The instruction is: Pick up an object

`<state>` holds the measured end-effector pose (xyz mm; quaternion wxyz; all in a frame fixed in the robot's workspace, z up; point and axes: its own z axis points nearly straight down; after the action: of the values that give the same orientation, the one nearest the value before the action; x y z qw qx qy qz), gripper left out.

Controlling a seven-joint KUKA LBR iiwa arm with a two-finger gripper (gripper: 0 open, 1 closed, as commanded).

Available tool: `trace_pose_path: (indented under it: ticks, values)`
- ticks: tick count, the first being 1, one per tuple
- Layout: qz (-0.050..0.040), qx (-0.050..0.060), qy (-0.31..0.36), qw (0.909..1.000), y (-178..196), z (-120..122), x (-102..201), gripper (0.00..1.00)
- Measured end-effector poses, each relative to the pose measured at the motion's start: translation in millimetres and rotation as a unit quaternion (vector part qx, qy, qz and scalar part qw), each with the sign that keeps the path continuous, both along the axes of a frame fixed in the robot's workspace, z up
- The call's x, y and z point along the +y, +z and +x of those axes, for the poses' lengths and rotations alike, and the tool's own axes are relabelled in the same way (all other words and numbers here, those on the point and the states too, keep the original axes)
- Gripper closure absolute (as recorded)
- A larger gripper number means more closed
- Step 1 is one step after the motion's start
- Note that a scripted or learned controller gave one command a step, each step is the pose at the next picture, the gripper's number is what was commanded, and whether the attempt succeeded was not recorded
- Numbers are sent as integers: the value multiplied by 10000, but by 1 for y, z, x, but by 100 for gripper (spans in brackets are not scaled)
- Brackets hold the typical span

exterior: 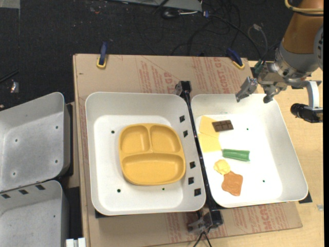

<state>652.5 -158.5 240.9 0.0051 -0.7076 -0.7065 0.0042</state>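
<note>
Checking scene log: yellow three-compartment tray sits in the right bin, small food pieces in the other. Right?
No. The camera view shows the yellow three-compartment plastic tray in the left white bin; the small food pieces lie in the right white bin.

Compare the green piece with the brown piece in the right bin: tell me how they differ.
The green piece is a long, rounded bar lying almost level across the view; the brown piece is a flat, shorter rectangle with darker squares on it. The green piece rests on the bare white floor of the right bin, while the brown piece lies partly on a pale yellow sheet. Both lie flat, apart from the gripper hovering above the bin's far edge.
</note>
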Motion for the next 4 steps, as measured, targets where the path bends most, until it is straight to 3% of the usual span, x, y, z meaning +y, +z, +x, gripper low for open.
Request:
trace_pose_path:
  ticks: [1,3,4]
  values:
    - [-12,-67,13,10000,9,2,1,0]
    - [-4,-45,18,10000,-99,-4,5,0]
    - [-8,-89,8,10000,-148,-2,5,0]
